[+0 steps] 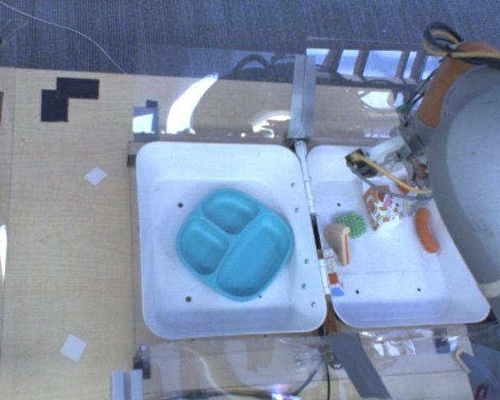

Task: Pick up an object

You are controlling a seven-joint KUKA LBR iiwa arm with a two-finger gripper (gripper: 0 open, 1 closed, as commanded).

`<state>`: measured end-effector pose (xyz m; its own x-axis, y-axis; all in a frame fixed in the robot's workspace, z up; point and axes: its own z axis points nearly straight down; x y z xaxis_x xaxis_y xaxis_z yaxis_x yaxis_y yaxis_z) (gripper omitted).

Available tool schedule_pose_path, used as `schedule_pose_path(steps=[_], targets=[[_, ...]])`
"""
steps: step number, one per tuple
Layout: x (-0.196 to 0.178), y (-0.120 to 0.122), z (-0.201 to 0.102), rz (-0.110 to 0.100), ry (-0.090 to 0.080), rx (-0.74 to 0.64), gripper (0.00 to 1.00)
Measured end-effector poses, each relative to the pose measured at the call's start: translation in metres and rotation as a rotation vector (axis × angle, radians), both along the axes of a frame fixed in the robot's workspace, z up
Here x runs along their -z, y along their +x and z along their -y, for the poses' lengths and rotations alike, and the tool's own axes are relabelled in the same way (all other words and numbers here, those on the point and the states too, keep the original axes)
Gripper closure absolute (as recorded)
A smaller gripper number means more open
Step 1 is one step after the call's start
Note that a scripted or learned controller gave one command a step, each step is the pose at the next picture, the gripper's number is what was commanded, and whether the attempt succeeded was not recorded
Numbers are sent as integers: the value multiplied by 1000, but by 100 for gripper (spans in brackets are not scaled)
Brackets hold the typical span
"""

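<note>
**Supervisor:** Position and state of the claw?

**Operator:** I see the arm (475,173) coming in from the right, with its orange band at the far corner of the right bin (400,294). The claw (407,163) is over the far part of that bin. From this angle I cannot tell whether it is spread or pressed together, nor whether it grips anything.

**Supervisor:** Where are the objects for picking?

**Operator:** All loose items are in the right bin. A small red-and-white carton (382,208) stands just beside the claw, on its near side. A green ball (351,224) sits just left of the carton. A sandwich wedge (339,242) is beside the ball, toward the bin's left wall. An orange sausage (427,230) lies right of the carton, apart from it and close to the arm. A small red and blue piece (334,283) lies against the left wall, nearer the front.

**Supervisor:** And the other bin?

**Operator:** The left bin (162,169) holds a blue divided plate (235,243), roughly central, lying flat. Both bins sit side by side on the worktop (58,248), with their inner walls touching.
</note>
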<state>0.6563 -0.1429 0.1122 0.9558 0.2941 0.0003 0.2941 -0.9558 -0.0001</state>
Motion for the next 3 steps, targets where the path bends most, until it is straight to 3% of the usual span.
schedule_pose_path(steps=[1,2,3], targets=[[26,-25,10,4,0,84,0],[16,-24,9,2,-1,73,100],[-11,0,-18,0,1,89,100]])
